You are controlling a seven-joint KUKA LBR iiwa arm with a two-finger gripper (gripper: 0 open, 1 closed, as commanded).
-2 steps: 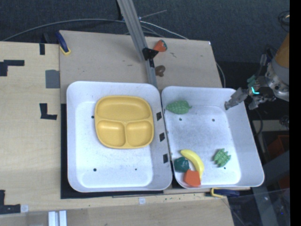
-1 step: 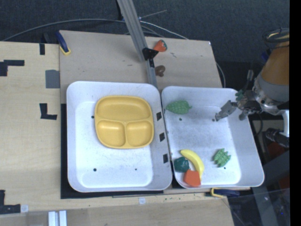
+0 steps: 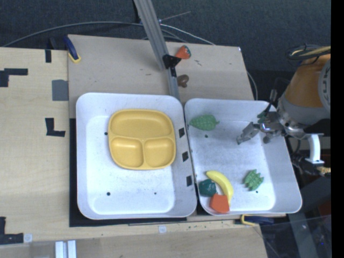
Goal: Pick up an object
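The grey arm (image 3: pixel 309 90) with the orange band comes in from the right side of the frame, and its gripper (image 3: pixel 257 133) is over the upper right part of the right bin (image 3: pixel 282 160). The two fingers (image 3: pixel 246 135) point to the left and down, and they stand apart, so the gripper is open with nothing between them. It is above a bare white part of the bin floor.

The right bin carries several small toy foods. A green leafy piece (image 3: pixel 203 122) lies near the upper left corner of this bin, to the left of the gripper and apart from it. A yellow banana (image 3: pixel 221 182) lies in the lower left part. A dark green piece (image 3: pixel 207 187) is just beside the banana on its left, and an orange-red piece (image 3: pixel 219 203) lies at the lower end of the banana, close to the bottom rim. A second green piece (image 3: pixel 252 179), with a bumpy shape, lies in the lower right part, below the gripper and well apart from it.

The left bin (image 3: pixel 86 160) holds a yellow divided plate (image 3: pixel 142 138) with three compartments, in its upper half.

Both bins rest on the light wooden worktop (image 3: pixel 32 144).
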